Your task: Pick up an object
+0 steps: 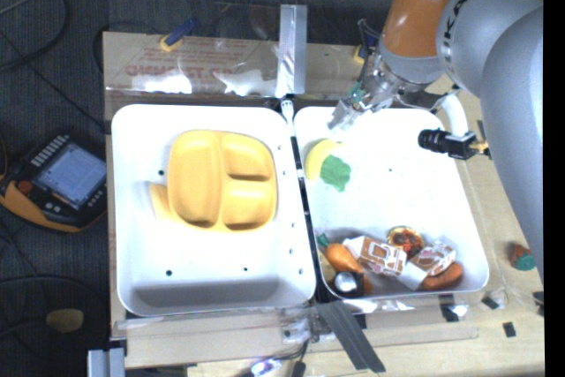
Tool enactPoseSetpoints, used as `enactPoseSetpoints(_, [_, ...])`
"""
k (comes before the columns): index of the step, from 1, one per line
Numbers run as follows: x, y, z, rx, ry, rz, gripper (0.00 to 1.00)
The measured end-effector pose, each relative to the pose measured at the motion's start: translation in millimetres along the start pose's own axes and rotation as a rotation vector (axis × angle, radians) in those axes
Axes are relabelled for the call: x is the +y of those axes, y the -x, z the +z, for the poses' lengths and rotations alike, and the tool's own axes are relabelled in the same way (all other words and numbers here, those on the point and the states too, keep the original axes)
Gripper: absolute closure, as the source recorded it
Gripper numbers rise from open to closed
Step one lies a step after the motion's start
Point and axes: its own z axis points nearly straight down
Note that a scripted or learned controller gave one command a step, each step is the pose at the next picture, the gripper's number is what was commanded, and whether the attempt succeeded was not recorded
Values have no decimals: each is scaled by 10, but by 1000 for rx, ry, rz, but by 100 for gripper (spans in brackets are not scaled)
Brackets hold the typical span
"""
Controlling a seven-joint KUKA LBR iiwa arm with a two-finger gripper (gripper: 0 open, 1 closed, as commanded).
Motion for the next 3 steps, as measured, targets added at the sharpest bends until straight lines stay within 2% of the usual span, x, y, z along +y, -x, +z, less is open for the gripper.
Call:
enactPoseSetpoints(1, [-4,2,4,0,-1,1,0])
enactPoseSetpoints(2, [-94,284,769,1,7,-107,0])
enactPoseSetpoints(3, [-68,320,644,-16,22,-107,100])
